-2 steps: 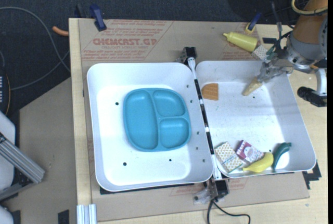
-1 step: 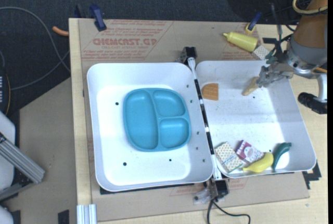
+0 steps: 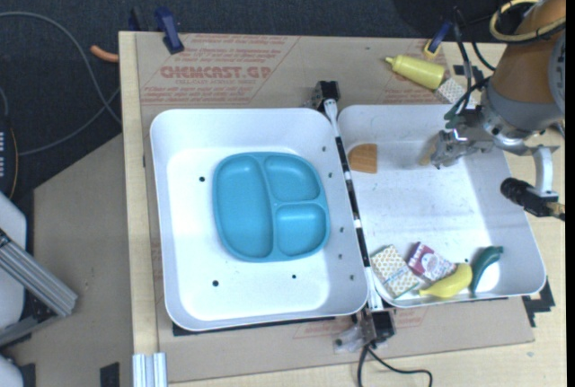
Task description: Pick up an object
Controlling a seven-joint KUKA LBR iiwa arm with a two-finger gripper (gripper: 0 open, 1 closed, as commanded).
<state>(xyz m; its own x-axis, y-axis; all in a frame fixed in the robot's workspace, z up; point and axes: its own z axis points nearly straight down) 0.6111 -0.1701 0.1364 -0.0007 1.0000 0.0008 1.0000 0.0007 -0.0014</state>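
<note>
The right bin (image 3: 449,197) holds a brown bread-like piece (image 3: 363,158) at its upper left. In its front corner lie a checkered cracker packet (image 3: 393,269), a small red and white packet (image 3: 429,261), a yellow banana (image 3: 449,282) and a green and white item (image 3: 486,265). My gripper (image 3: 446,149) hangs over the upper right part of this bin, right of the brown piece and apart from it. Nothing shows between its fingers.
The left bin (image 3: 180,197) bears a blue divided plate (image 3: 269,205). A yellow bottle-shaped object (image 3: 417,69) lies on the bench behind the right bin, near a blue clamp (image 3: 168,30) at the back left. Cables run at the right edge.
</note>
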